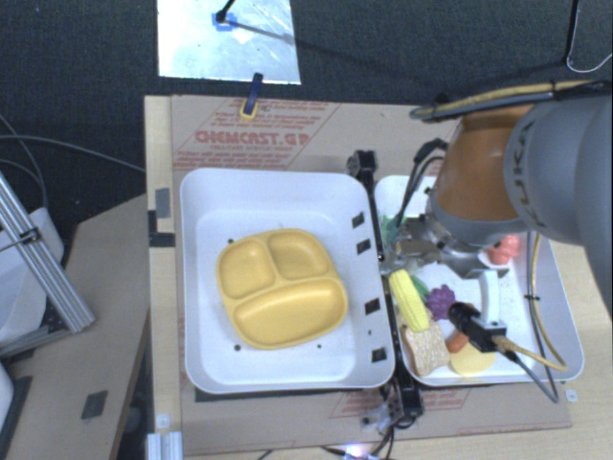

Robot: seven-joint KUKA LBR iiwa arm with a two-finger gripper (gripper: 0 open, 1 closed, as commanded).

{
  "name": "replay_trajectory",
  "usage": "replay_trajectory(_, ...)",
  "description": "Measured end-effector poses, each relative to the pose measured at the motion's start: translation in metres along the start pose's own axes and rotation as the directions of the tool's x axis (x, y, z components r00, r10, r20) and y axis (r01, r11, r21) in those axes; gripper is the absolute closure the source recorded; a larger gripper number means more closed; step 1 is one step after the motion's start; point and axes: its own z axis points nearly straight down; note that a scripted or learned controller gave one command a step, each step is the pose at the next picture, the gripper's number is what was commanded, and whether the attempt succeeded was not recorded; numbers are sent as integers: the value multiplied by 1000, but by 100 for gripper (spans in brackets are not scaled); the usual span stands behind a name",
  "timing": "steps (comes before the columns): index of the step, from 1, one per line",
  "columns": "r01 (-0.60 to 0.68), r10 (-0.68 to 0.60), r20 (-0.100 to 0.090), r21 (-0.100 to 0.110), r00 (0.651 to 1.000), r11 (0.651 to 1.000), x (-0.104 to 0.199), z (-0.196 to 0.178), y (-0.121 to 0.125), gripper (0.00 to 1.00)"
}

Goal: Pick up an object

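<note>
The right bin [554, 360] holds several toy foods: a yellow corn cob [409, 297], a purple grape bunch [441, 301], a slice of toast [426, 349], a yellow piece [472, 361], an orange piece [459, 341], a pink-red item [502, 249] and something green [390, 228] at its left wall. The arm's orange band [479, 175] and grey wrist hang over the bin's upper part. My gripper [420, 249] is low at the bin's left side, just above the corn cob. The wrist hides its fingers.
The left bin [206, 214] carries a yellow three-compartment plate [281, 287]. Black clips [364, 247] line the divider between bins. A black cable and a yellow cable [532, 356] trail across the right bin's lower right. A metal frame [38, 257] stands at far left.
</note>
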Motion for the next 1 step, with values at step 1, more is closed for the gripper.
replay_trajectory(1,-2,2,1,-16,1000,1000,3,-127,-47,100)
